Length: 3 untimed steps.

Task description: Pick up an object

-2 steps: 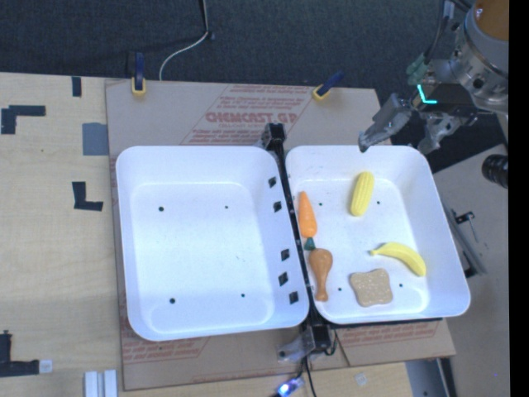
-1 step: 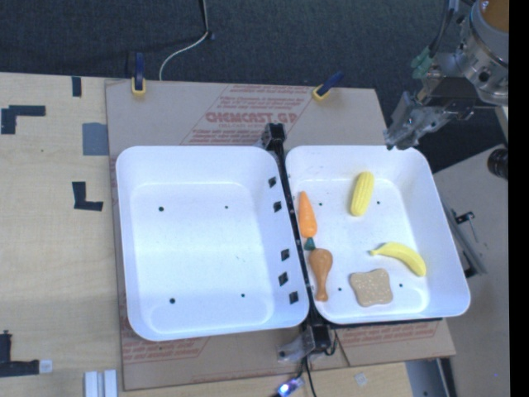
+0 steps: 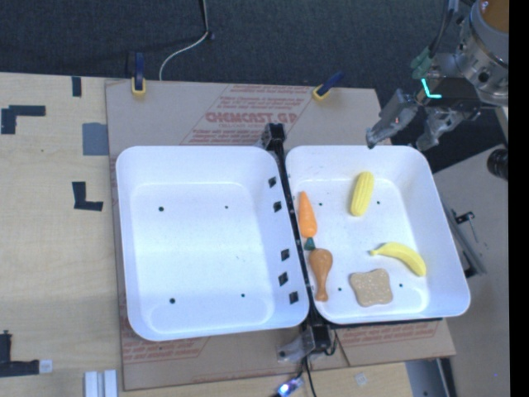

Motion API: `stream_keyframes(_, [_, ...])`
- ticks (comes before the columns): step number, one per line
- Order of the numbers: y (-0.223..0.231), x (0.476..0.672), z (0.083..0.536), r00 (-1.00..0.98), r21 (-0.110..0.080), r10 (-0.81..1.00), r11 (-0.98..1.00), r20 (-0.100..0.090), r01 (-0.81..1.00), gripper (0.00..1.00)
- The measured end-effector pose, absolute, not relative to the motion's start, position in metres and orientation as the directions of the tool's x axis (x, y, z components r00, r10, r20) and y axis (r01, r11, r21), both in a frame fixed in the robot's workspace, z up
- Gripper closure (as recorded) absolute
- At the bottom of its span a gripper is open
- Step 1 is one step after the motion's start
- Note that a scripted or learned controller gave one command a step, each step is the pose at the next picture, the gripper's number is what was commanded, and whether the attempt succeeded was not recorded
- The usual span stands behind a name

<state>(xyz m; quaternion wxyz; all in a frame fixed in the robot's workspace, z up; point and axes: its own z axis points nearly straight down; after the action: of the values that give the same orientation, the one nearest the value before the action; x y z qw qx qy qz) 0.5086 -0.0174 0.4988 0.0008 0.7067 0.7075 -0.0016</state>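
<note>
1. The grey two-finger gripper [image 3: 407, 131] hangs above the far right corner of the right shallow white plastic bin [image 3: 438, 222], its two dark fingers [image 3: 387, 124] spread wide apart with nothing between them
2. A small cyan light glows on the wrist just above the fingers
3. Inside the right bin, a yellow toy corn cob [image 3: 360, 193] lies near the far side, tilted slightly
4. An orange toy carrot with a green tip [image 3: 307, 217] lies along the bin's left wall, beside the divider
5. Just nearer the camera than the carrot, a brown toy chicken drumstick [image 3: 320, 271] lies lengthwise
6. A yellow toy banana [image 3: 402, 257] curves near the right wall, and a tan toy bread slice [image 3: 371, 288] sits just beside it at the near edge
7. The left shallow white plastic bin [image 3: 132, 222] adjoins the right one
8. Both bins rest on a brown cardboard sheet [image 3: 231, 114] held by two clamps; red printing on it is mirrored or inverted, and I cannot read it with confidence
</note>
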Motion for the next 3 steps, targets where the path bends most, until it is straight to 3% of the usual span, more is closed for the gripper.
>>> stream_keyframes(1, [-0.018,0.509,0.509,-0.001,0.0,1.0,0.001,-0.005,1.0,1.0])
stream_keyframes(2, [-0.018,0.509,0.509,-0.001,-0.001,1.0,0.0,-0.005,1.0,0.0])
stream_keyframes(3, [-0.018,0.509,0.519,0.0,0.0,1.0,0.0,-0.006,1.0,1.0])
